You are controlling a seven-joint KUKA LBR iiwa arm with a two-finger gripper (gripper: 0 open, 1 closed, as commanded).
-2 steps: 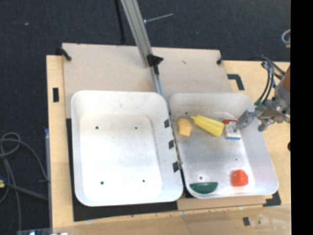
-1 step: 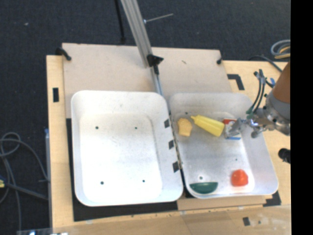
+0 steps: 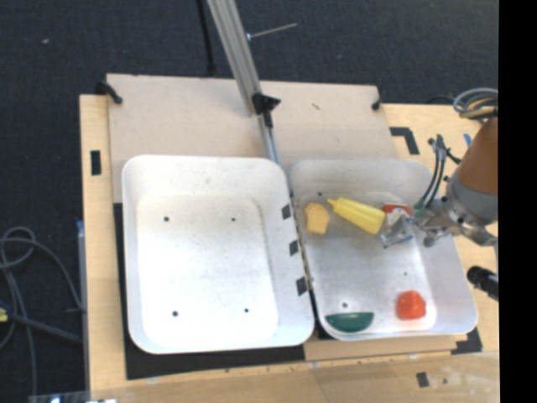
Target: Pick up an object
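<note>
Bench (image 3: 96,225) of pale wood, seen from above at a slant, bearing two shallow white bins side by side. Left bin (image 3: 134,175) broad and square, speckled with a few dark dots on its floor. Right bin (image 3: 457,309) touching it along the middle seam, holding all the loose things.

Within the right bin: yellow tapered object (image 3: 357,215) lying tilted in the upper half, thick end toward the right. Just beside its left tip, small tan block (image 3: 316,217), close to the bin's left wall. At the yellow object's right end, small red piece (image 3: 396,210), partly hidden, too small to identify. Near the lower edge, orange-red ball (image 3: 410,306), well apart from the rest. Left of it, dark green dish-shaped item (image 3: 349,320) against the bottom rim.

Arm (image 3: 478,170) reaching in from the right, orange band showing above grey wrist, cables looped beside it. Gripper (image 3: 399,230) low over the right bin's upper half, just beside the red piece and the yellow object's thick end. Released or clenched: cannot tell. Nothing visibly grasped.

Behind the bins, slanted aluminium pole (image 3: 239,49) rising toward the top edge. Dark carpet around the bench, grey cable (image 3: 25,263) coiled at far left.
</note>
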